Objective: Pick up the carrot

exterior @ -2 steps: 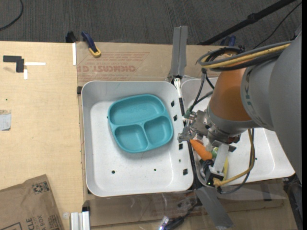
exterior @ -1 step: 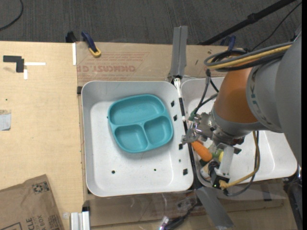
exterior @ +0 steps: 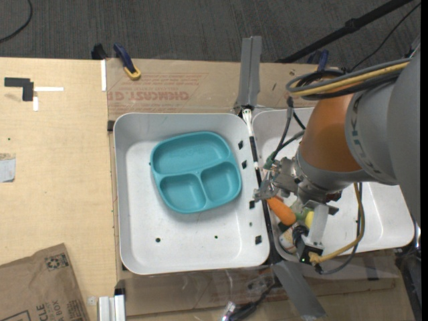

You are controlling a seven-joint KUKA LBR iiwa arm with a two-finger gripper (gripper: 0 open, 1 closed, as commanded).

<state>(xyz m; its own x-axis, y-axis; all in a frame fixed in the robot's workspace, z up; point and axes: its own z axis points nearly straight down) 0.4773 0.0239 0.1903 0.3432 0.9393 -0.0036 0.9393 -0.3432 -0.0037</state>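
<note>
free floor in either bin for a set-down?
Left bin: bare floor in front of and left of the teal divided plate. Right bin: its left end is crowded by the gripper, carrot and cables; only a strip along the far-right wall shows bare.

A teal three-compartment plastic plate (exterior: 195,172) lies in the left white shallow bin (exterior: 134,239), an orange carrot (exterior: 281,210) shows beside something yellow-green (exterior: 307,215) in the right white shallow bin (exterior: 391,223), the arm (exterior: 374,132) is grey with an orange band, and the desk (exterior: 53,179) is pale tan wood.
</note>
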